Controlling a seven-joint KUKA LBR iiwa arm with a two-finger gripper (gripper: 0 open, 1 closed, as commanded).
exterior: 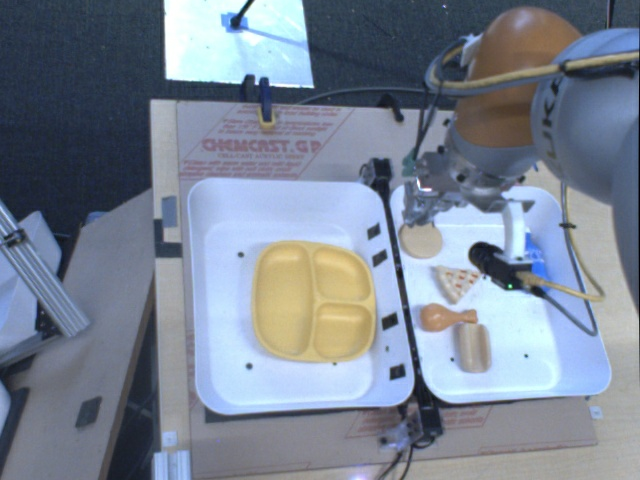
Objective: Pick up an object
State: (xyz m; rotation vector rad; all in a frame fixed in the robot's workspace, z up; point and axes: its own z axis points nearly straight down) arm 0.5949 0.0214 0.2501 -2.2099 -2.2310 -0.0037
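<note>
My gripper (424, 208) hangs low over the back left corner of the right bin (560, 368). It is just above and behind a flat round tan cookie (421, 241), and I cannot tell whether it touches it. Nearer the front lie a pizza slice (457, 283), a brown chicken drumstick (447, 317) and a tan bread roll (472, 348), all apart from the gripper. The arm's orange band and grey body cover the back right of this bin.
The left bin (215, 368) holds a yellow divided plate (312, 300) in its middle. A black-clipped wall (388, 268) separates the two bins. A small blue thing (532, 260) shows at the right bin's right side.
</note>
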